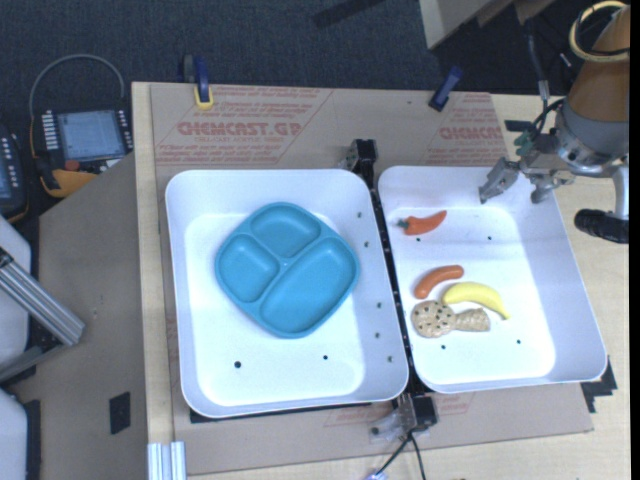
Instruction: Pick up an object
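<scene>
I'm watching through a single fixed camera that is sitting above the bench (100, 268) and looking down on it at a slant. It is standing far enough back that I'm seeing both bins whole: the left bin (190, 298) and the right bin (560, 308), side by side across the middle of the frame. The arm (600, 98) is reaching in at upper right, and its gripper (520, 180) is hanging over the right bin's far rim, so the view is putting everything else in the bins nearer me than the fingers (494, 186).
</scene>
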Action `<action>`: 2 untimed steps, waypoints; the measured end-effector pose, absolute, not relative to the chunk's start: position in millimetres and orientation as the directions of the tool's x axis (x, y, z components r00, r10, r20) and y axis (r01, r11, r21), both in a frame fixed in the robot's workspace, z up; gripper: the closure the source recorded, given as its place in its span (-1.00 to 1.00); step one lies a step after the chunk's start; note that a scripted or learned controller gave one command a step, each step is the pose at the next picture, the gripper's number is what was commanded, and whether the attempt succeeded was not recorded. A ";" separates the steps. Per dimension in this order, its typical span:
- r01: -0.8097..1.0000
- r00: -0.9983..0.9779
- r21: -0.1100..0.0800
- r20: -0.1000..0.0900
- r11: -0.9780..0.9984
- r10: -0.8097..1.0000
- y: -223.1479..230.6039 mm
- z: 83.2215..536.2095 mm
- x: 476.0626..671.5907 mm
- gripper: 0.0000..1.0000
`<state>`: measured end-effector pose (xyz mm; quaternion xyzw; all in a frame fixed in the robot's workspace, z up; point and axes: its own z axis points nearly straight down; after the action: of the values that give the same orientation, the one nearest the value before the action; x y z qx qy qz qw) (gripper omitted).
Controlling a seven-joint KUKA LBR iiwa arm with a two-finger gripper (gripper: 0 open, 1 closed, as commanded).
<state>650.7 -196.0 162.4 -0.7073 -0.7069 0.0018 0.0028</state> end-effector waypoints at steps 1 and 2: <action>1.000 -0.001 -0.008 0.002 0.001 1.000 -190.7 98.8 648.6 -1.00; 1.000 -0.002 0.002 -0.001 0.002 1.000 -191.3 114.9 651.3 1.00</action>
<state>651.3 -191.3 114.9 -0.7063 -0.7079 -0.0005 -0.0013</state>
